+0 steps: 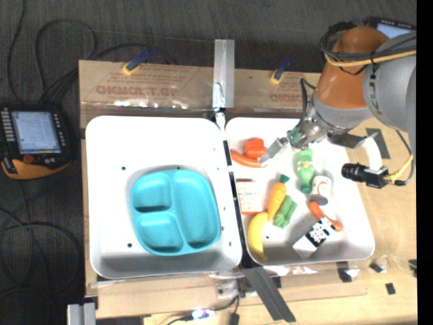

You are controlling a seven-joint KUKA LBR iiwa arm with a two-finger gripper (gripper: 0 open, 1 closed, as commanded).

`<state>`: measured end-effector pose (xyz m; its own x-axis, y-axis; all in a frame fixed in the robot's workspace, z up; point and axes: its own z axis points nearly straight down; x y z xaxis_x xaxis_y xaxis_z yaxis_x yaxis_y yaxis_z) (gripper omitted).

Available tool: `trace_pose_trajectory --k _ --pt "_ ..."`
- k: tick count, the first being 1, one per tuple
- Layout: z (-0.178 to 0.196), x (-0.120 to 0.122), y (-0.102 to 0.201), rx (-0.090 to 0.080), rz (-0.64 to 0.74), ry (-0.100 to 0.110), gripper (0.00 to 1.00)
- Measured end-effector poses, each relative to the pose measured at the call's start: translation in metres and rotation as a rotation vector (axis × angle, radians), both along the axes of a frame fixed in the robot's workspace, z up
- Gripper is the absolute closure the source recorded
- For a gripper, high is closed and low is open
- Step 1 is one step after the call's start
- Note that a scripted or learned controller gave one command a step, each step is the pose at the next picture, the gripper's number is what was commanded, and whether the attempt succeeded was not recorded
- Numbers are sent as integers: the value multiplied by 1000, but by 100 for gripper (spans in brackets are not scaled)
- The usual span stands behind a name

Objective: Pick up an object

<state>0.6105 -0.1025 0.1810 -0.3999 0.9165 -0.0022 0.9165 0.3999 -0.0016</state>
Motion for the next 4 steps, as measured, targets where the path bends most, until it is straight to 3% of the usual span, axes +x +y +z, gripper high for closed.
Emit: trace_pose_trajectory --k 1,2,3,4 --pt "-91 -49 -25 -4 216 -15 0" --pt "-81 -47 -23 -1 217 -18 100" --pt "-88 -70 -24 -8 451 -24 100" --pt "-77 -39 -5 4 438 -1 100"
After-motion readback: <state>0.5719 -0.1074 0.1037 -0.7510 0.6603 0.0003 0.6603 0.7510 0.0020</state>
